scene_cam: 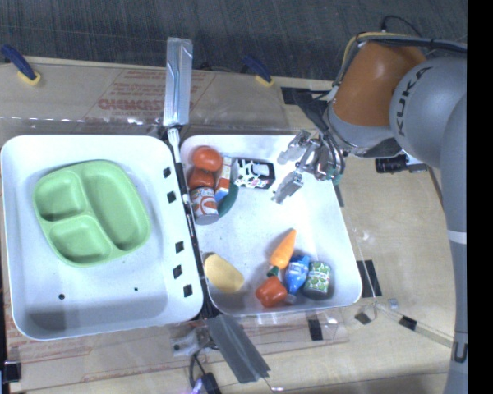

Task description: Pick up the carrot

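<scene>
I work in what looks like a robotics lab. My grey and orange arm reaches over a bench bearing two white bins, clamped with blue clips. Toy food sits in one, a green divided tray in the other; dark carpet, probably, lies beyond.

The bench is seen as a pale wooden surface, on which two shallow white bins are set side by side, their inner rims touching. The left bin is placed toward the left edge, the right bin beside it. Blue clamps are fixed at the far edge, and black tape marks are stuck near the right bin.
</scene>
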### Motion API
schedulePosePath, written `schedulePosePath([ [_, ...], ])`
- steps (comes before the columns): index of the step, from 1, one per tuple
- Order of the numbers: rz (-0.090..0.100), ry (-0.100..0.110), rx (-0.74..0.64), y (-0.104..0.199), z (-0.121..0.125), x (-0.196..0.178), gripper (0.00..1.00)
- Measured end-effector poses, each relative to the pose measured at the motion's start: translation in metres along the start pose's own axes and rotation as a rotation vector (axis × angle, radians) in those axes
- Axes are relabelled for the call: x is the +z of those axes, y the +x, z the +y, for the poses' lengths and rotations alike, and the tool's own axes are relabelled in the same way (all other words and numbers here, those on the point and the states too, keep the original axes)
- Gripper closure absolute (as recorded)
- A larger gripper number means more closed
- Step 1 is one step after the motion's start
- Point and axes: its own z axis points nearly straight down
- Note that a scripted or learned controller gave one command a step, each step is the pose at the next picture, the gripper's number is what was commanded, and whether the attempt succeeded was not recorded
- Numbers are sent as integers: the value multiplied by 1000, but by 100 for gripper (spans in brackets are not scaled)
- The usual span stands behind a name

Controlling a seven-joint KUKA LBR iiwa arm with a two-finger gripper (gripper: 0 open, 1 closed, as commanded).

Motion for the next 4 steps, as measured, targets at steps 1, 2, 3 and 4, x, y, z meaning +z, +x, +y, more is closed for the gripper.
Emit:
schedulePosePath([
  [1,5,1,-1,-1,11,15,0],
  [2,5,1,50,77,-33,11,0],
  [3,4,1,57,101,-8,53,0],
  [4,4,3,627,57,-6,-9,0],
])
